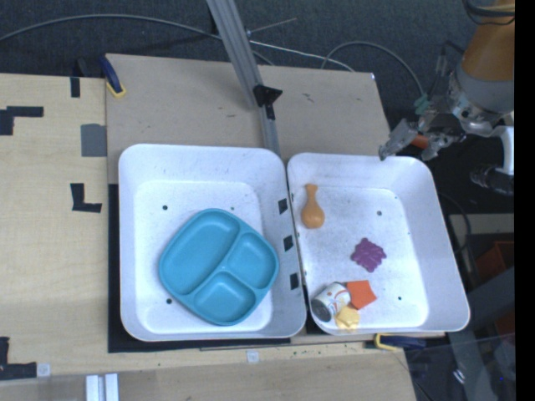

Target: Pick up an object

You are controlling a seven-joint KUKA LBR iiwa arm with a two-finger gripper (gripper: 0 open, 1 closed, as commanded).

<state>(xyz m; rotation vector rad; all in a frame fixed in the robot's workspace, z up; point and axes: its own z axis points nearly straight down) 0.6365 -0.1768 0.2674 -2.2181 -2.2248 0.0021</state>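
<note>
White bin (418, 224), purple lumpy toy (368, 255)

right bin (435, 224): orange gourd-shaped piece (312, 208) lying near the left wall, neck toward the far edge; purple knobbly piece (368, 254) flat at mid-floor; at the near left corner, a silver can (328, 302) on its side, an orange block (361, 292) and a yellow piece (348, 317), clustered together.
</note>
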